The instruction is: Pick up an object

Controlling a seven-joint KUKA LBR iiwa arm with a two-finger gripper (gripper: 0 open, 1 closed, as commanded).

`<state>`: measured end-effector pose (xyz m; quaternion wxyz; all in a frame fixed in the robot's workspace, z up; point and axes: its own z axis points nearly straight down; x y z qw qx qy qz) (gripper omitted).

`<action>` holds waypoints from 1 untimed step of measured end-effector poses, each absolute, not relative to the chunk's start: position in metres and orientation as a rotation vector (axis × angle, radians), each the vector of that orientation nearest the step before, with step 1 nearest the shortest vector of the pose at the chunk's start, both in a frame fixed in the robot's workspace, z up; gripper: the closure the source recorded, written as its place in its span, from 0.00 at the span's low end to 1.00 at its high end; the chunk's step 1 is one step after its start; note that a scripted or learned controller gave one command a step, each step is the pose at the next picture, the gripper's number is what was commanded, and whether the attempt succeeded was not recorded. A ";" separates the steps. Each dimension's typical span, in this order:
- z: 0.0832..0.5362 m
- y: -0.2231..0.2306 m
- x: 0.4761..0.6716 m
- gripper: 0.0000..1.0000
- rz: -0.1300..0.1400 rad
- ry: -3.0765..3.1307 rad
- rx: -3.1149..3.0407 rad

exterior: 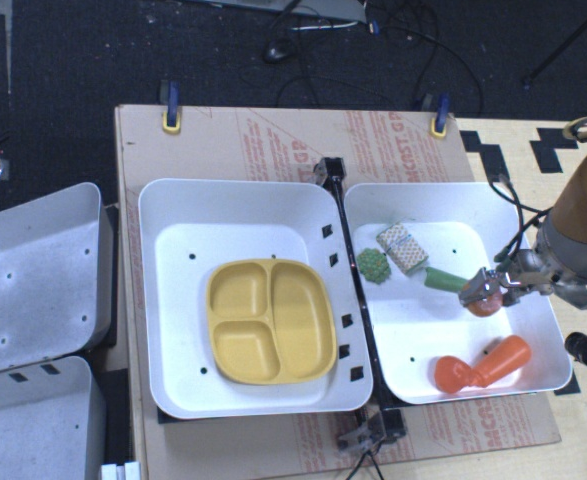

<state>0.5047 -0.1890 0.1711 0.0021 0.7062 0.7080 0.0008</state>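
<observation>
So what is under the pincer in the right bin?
Under the pincer a red round thing shows, beside a green stick. The pincer covers its top.

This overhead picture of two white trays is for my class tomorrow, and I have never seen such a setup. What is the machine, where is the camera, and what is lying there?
One camera looks down at a slant on a bench. The left bin holds a yellow divided plate. The right bin holds a green ball, a patterned block, a green stick and an orange bottle-like toy. The robot arm reaches in from the right. Its gripper is low in the right bin, at a small red object. Whether that is actually gripped cannot be told.
</observation>
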 end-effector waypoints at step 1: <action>0.232 -0.185 0.510 1.00 0.002 2.223 2.214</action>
